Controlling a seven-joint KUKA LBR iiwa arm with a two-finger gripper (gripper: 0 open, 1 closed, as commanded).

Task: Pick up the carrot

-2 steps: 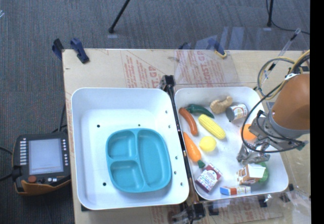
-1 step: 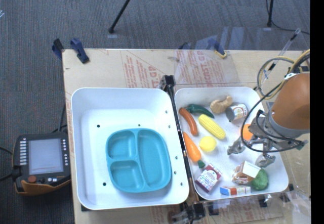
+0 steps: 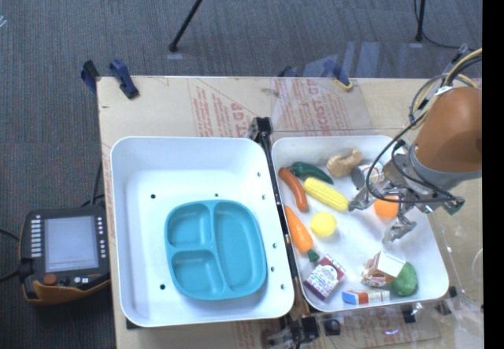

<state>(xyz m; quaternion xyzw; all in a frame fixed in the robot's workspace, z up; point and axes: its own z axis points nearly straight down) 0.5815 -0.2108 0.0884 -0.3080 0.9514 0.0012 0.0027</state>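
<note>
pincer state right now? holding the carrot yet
pincer: open, over the right bin, holding nothing. The carrot lies apart by the bin's left wall.

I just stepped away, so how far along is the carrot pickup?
Nothing looks done: the carrot lies at the right bin's left wall, below the sausage. The gripper hangs apart from it, over an orange item. Reaching, gripping and lifting the carrot remain.

My arm reaches in from the right, its orange band (image 3: 450, 128) bulging above my wrist, with grey cables looping up behind it. My gripper (image 3: 383, 213) hangs below the wrist, pointing down. One finger (image 3: 361, 199) splays to the left and the other (image 3: 399, 229) angles toward the front, so they stand apart with nothing between them.
</note>
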